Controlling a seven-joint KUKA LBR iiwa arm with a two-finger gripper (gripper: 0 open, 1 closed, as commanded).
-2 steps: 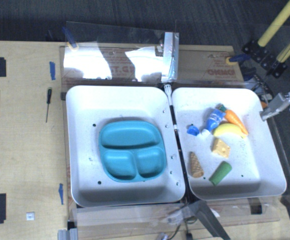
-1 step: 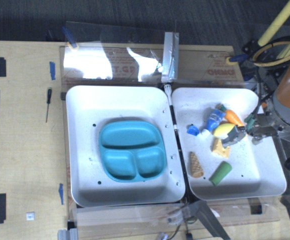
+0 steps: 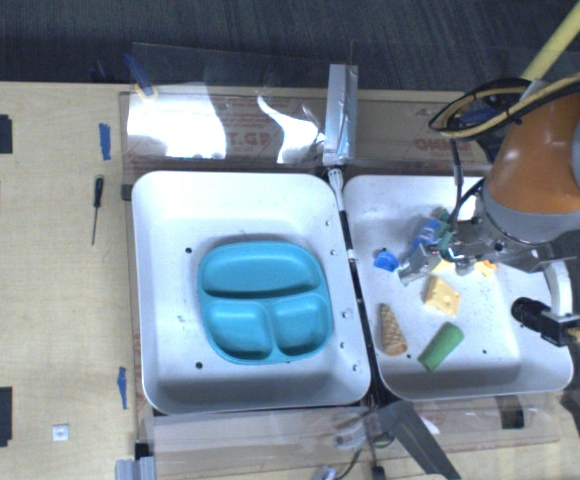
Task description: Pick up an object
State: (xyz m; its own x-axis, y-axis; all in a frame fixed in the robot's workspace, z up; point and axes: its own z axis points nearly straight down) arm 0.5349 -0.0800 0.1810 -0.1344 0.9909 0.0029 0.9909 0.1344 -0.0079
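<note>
The gripper [image 3: 432,255] hangs low in the right bin [image 3: 530,368] beside a small blue piece [image 3: 386,261], its grip perhaps empty, though I cannot tell.

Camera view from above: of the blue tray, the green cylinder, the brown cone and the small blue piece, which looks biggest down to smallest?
1. Blue tray, by far.
2. Green cylinder and brown cone: too alike to rank.
3. Small blue piece, smallest.

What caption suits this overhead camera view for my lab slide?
Claw low in the right bin among small items; blue divided tray in the left bin.
</note>
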